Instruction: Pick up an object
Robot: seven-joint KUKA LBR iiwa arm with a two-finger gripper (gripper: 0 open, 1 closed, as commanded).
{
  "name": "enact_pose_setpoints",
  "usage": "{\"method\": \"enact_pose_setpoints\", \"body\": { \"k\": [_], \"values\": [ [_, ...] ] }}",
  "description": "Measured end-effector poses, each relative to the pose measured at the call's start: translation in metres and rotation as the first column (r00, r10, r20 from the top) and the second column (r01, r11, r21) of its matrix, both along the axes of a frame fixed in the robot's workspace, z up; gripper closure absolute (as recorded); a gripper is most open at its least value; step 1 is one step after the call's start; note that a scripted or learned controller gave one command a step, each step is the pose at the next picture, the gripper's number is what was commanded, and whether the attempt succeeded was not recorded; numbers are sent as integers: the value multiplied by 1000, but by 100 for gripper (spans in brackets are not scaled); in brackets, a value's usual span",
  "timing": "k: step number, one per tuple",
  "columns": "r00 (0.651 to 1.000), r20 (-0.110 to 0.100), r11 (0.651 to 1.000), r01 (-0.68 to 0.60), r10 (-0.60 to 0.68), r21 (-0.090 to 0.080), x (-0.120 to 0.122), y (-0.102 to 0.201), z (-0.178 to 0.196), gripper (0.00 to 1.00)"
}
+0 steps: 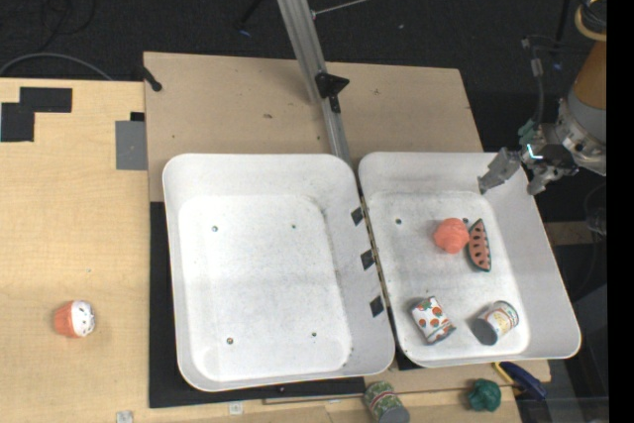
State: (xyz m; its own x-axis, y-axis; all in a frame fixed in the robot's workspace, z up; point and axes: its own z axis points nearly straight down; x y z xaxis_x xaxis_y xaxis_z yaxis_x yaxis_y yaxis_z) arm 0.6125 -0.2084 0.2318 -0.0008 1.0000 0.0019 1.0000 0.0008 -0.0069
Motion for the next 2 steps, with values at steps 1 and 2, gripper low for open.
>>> {"method": "enact_pose_setpoints", "body": {
  "k": [1, 2],
  "values": [
    [1000, 4, 1000, -3, 3, -2, 1, 0, 3, 0],
    [1000, 0, 1000, 1, -1, -1, 4, -6, -45, 0]
  ]
}}
